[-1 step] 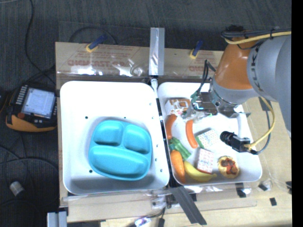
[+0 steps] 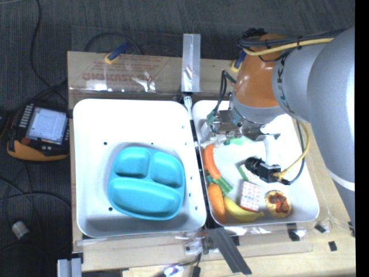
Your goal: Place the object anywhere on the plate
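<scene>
You are looking down on a smooth blue plate (image 2: 147,182) with three moulded compartments, lying in the left white bin (image 2: 92,131). The gripper (image 2: 222,127) is hanging over the far left corner of the right bin (image 2: 305,195), and you cannot tell its state from here. Near it the glossy toy foods are clustering along that bin's near left side: two tapered orange carrots (image 2: 211,163), a curved yellow banana (image 2: 239,213), a small speckled white block (image 2: 251,195), and a round pastry-like piece (image 2: 277,203) just beside it.
</scene>
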